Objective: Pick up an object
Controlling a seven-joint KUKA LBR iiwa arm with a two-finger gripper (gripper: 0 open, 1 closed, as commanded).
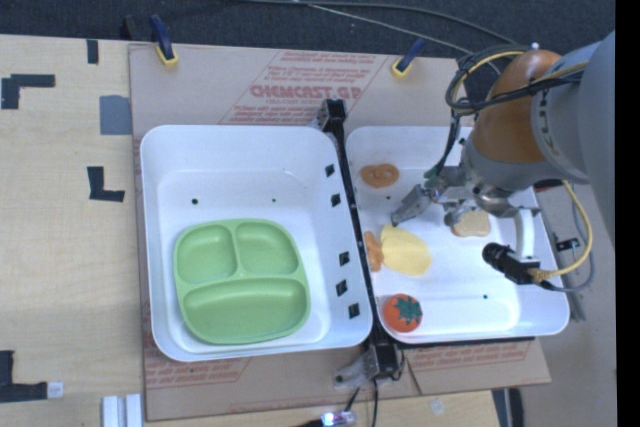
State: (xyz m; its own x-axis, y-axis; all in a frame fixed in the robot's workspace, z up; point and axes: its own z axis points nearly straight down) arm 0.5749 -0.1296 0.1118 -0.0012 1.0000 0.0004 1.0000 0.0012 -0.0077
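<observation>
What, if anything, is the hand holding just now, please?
Nothing visibly: the hand hovers in the right bin, above the yellow object.

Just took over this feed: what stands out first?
The green tray lies in the left bin, toward its front. In the right bin, the pincer hangs above a yellow piece, with a red tomato in front and an orange piece behind.
</observation>
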